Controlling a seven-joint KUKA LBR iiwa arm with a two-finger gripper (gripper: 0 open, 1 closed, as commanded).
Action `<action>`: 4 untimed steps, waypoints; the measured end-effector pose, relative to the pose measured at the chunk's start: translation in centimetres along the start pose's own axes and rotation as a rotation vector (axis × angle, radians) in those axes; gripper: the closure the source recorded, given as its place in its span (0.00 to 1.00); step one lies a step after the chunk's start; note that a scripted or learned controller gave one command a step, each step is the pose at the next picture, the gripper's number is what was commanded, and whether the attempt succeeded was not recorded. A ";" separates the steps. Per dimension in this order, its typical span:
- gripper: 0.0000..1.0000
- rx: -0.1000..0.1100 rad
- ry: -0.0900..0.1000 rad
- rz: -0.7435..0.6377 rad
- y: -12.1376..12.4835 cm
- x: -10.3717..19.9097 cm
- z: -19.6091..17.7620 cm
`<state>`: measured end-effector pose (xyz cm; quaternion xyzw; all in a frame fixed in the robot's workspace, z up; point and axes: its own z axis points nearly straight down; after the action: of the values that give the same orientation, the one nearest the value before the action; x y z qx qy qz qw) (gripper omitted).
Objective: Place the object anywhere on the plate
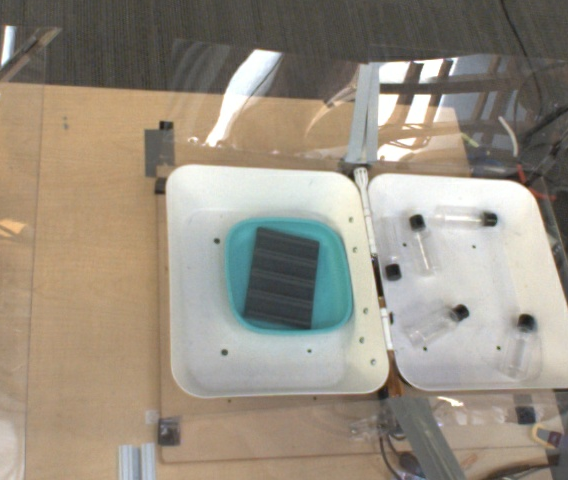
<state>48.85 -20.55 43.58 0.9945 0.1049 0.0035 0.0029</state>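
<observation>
You have the wooden bench (pixel 74 268) spread under everything, and on it the two white bins side by side. The left bin (pixel 189 298) is the one that carries the teal plate (pixel 236 268), which sits roughly in its middle with bare white floor all around it. The right bin (pixel 484 268) lies just to the right of the plate's bin, with their rims meeting along a narrow seam. On the plate lies a dark grey ribbed block (pixel 282 278), flat, turned a little off square. It is wholly inside the plate's rim, with teal showing on every side of it. Well to the right of the plate, scattered over the right bin's floor, are several small clear vials (pixel 422 243) with black caps. They lie apart from one another, and none is near the plate. If the block is your object, I would judge the placing step done: it rests on the plate with nothing touching it. What the next move calls for, then, is only to keep the arm clear and leave the block alone, since a careless pass over the plate could nudge it toward the rim. If a vial is meant instead, the whole pick lies ahead, and a clear, round vial would likely be slippery to grasp. How the jaws stand you cannot tell from this view, so do not assume either way.
</observation>
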 end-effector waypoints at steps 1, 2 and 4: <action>0.00 0.000 0.000 0.000 0.0 0.0 0.0; 0.00 0.000 -0.001 -0.001 0.0 0.0 0.0; 0.00 0.000 -0.001 -0.001 0.0 0.0 0.0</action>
<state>48.86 -20.53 43.58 0.9944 0.1054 0.0032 0.0028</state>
